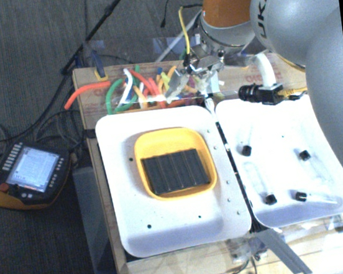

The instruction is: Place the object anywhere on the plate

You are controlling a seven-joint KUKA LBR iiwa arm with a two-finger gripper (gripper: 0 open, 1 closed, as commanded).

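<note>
A yellow plate [143, 148] sits in the middle of the left white bin [126, 220]. On the plate lies a dark grey ridged rectangular slab [175, 171], flat and covering most of the plate's floor. My gripper [205, 85] hangs over the back edge of the bench, above the seam between the two bins and well behind the plate. Nothing is visible in it.
The right white bin [337, 202] holds several small black pieces, among them ones at mid-left [245, 150] and front [269, 199], with faint clear items between them. Coloured cables [140, 87] bunch behind the left bin. A teach pendant [29, 174] lies on the floor at left.
</note>
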